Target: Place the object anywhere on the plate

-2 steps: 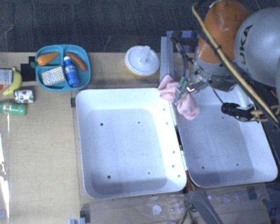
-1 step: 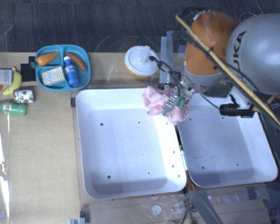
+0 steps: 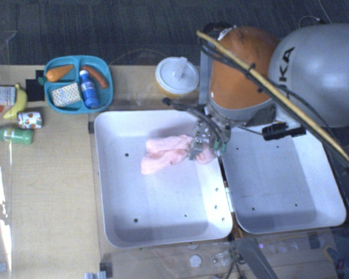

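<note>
Centre frame, upper part of left bin (image 3: pixel 115 186): pink cloth (image 3: pixel 166 153), crumpled, lying on bin floor, long axis running left-right, right end reaching bin's right wall.

Gripper (image 3: pixel 199 145): at cloth's right end, directly over it, touching or nearly so. Finger state: cannot tell, tips too small and blurred against the pink; cannot tell if cloth sits between them.

Arm (image 3: pixel 241 74): orange band, upper centre-right, above the gripper; grey body fills upper right corner. Thin tan rod or cable crosses it diagonally, upper centre to right edge.

Right bin (image 3: pixel 282 183): lower right, white, touching left bin along shared wall.

Upper left, on wooden bench (image 3: pixel 44 207):
- Blue divided plate (image 3: pixel 104 69), 3 compartments. Orange carrot-like item (image 3: pixel 60 72) in top compartment; blue bottle (image 3: pixel 89 89) and reddish sausage-like item (image 3: pixel 98 77) in right compartment; pale patterned square (image 3: pixel 65 95) in lower left compartment.
- Banana (image 3: pixel 18 102), just left of plate.
- Small box (image 3: pixel 0 95), red/white, far left edge.
- Small can (image 3: pixel 30 119), on its side, below banana.
- Green bottle (image 3: pixel 12 135), lying flat, below can.

Upper centre, between plate and arm: white lidded cup (image 3: pixel 177 76), upright, yellow rim, just beyond left bin's top edge.

Cloth well apart from plate; not on it.
</note>
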Controlling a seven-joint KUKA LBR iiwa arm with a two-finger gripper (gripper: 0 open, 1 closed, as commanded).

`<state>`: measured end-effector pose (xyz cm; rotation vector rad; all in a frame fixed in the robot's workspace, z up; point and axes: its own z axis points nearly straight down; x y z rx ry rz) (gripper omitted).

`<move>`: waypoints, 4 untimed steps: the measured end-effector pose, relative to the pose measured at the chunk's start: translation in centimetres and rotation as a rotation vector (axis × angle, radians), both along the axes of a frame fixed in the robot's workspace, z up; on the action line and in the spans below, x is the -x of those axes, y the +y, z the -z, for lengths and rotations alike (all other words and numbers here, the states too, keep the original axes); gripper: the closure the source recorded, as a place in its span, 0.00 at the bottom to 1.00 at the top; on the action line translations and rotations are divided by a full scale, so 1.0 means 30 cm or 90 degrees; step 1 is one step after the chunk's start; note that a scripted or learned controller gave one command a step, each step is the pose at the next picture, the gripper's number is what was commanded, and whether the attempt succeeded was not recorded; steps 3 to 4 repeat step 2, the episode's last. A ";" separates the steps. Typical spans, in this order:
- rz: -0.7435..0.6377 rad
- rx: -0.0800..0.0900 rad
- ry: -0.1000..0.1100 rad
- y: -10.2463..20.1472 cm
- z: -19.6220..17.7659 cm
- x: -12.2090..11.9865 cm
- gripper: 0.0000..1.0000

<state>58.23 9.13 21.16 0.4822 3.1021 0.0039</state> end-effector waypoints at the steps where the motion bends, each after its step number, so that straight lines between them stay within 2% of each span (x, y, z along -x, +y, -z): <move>1: -0.194 0.000 -0.001 0.092 -0.044 0.065 1.00; 2: -0.194 0.000 -0.001 0.091 -0.045 0.065 0.00; 4: -0.194 0.000 -0.001 0.091 -0.045 0.065 0.00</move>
